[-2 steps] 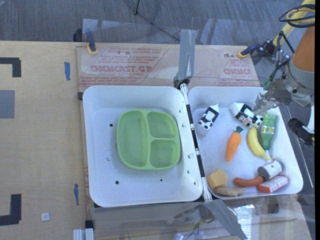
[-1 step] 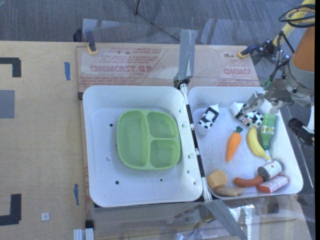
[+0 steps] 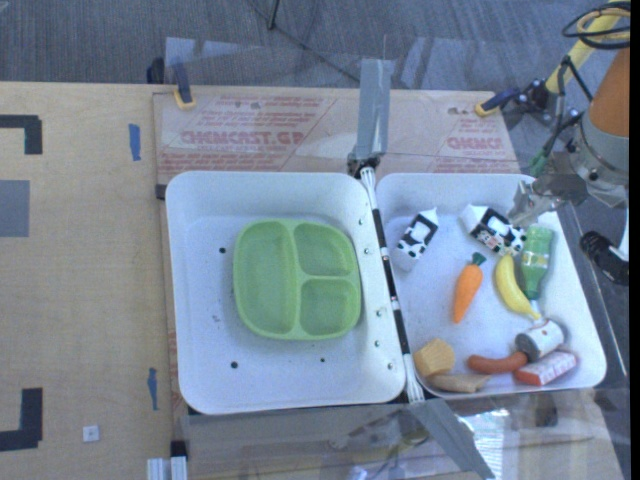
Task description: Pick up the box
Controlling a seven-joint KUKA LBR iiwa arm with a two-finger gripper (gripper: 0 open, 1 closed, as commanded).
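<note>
A: Where's the small black-and-white patterned box (image 3: 495,231)?

B: In the right white bin (image 3: 585,313), at its far side, just left of the green pouch (image 3: 536,250). The gripper (image 3: 527,206) hangs just above and right of it; whether it's open or closed I cannot tell.

A: Step?

B: Approach, I judge. Next: descend squarely over it.

A: Counts?

B: One box, one orange carrot (image 3: 466,286), one yellow banana (image 3: 514,287), two bins.
</note>
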